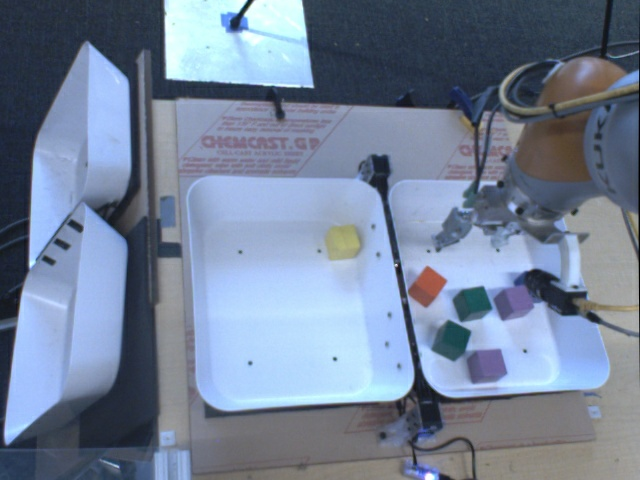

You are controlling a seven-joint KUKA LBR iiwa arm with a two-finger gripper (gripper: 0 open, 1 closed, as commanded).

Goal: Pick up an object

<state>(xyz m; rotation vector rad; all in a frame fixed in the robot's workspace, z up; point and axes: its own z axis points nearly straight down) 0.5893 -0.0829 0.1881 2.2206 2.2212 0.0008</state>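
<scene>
The arm point(590, 138) is grey, with a rounded orange band point(565, 118) bulging above the wrist. Yellowish and dark cables point(520, 83) loop over the top of the orange part, and thin blue and dark wires run down beside it. Below the band sits a grey metal wrist block. The gripper point(452, 230) is pale grey metal, small and angular, with 2 fingers.

Dark carpeted floor point(420, 28) beyond the bench's far edge, a shiny metal sheet point(238, 28) lying on it, printed brown board point(300, 138) covering the bench top, two spare white tubs point(70, 268) stacked off its left edge.
</scene>
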